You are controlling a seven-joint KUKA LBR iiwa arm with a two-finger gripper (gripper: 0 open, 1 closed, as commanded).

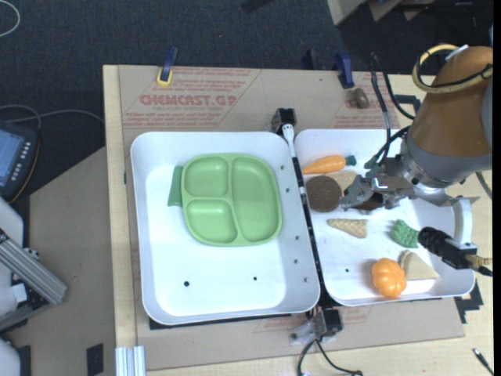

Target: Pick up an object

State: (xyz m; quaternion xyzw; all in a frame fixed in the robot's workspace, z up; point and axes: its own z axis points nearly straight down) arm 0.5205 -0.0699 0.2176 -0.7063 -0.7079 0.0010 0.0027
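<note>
While the arm reaches in over the right bin [338, 287], the tool [358, 197] hangs low beside the brown cookie [322, 193]; whether it grips anything cannot be told. Around it lie a carrot [324, 164], a tan wedge [349, 226], a green piece [405, 233] and an orange pumpkin [388, 277]. The left bin [156, 272] holds a green divided plate [232, 199].

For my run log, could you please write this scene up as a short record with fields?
left bin: green divided plate
right bin: carrot, brown disc, tan wedge, green piece, orange pumpkin, pale wedge
pincer: low over the right bin, beside the brown disc
held: nothing seen between its fingers
</note>
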